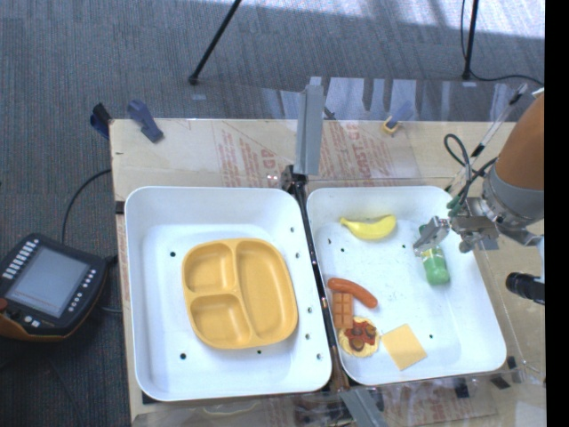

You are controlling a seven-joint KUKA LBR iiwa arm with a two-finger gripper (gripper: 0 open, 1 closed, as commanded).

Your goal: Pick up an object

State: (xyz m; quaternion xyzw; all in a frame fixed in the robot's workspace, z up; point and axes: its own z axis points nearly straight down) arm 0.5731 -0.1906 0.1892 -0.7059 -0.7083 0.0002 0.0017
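Robot arm (524, 163) reaching from the right over two white bins on a bench.

The gripper (452, 236) hangs above the right bin (462, 345), its fingers apart, one at either side of the top of a green bottle (436, 266) that lies on the bin floor; whether they touch it is hard to tell. In the same bin lie a banana (369, 228) near the far side, a sausage (353, 292) in the middle, and a small pizza (359, 337) beside a cheese slice (404, 345) at the near side. The left bin (151, 238) holds a yellow divided tray (239, 292).
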